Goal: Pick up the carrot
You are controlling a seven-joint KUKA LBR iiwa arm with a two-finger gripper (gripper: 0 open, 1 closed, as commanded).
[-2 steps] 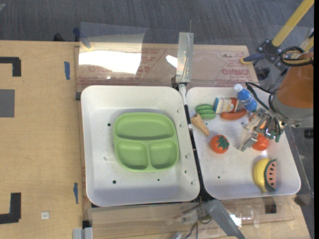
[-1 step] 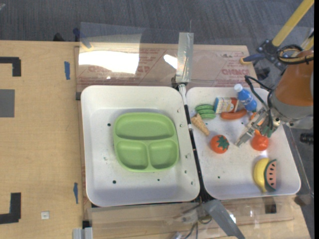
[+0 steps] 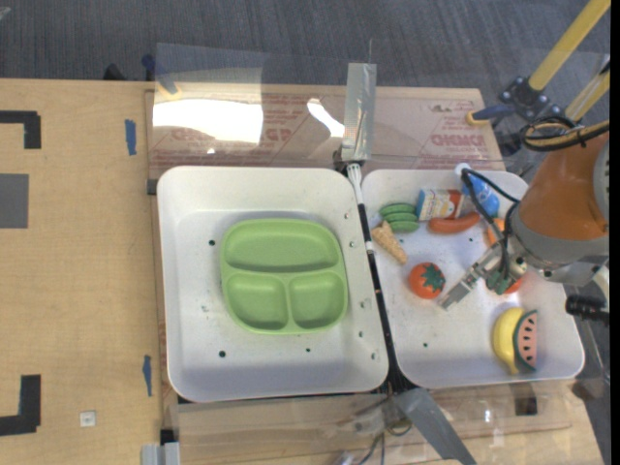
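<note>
End effector [image 3: 463, 289] over right bin [image 3: 426, 352], carrot [image 3: 501, 232] just beside arm

Item: one slim orange-red toy carrot [image 3: 453, 225], smooth and plastic-looking. We record it lying flat on the floor of the right-hand shallow white bin [image 3: 455, 356], in the bin's far half. Its long axis runs roughly crosswise, with the right end tilted slightly toward the far wall. It rests just beside a small white, blue and red carton [image 3: 438, 203], apparently touching it. We cannot make out a leafy top at this size.
</note>
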